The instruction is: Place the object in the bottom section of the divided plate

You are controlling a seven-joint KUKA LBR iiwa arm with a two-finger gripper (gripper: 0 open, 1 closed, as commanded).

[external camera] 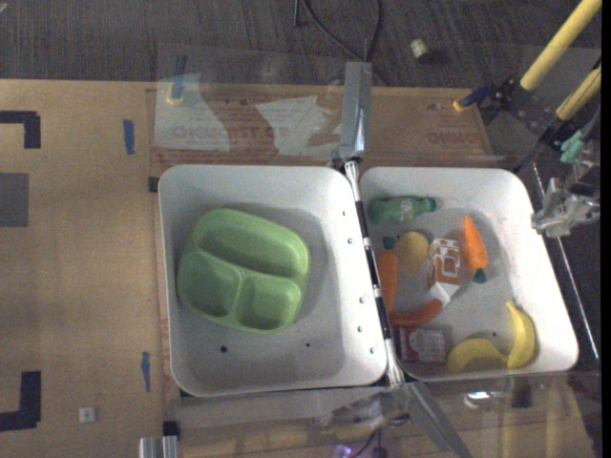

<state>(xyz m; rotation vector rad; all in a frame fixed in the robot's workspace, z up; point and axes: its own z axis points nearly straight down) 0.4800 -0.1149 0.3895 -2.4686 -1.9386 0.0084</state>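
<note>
We see the green divided plate (pixel 244 269) in the left bin (pixel 181 351) on a plywood bench (pixel 76 256); beyond the plate, dark carpet (pixel 143 17). Gripper (pixel 565 213) right of the plate; we cannot tell its state.

Robotics lab: plywood bench (pixel 76 284) with tape marks (pixel 129 136), two white bins (pixel 181 194), cable (pixel 339 8) on carpet floor (pixel 143 17).

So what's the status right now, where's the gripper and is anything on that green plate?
Gripper at right bin's edge, grasp unclear. Green divided plate bare, left bin. Toy food waiting, right bin.
</note>
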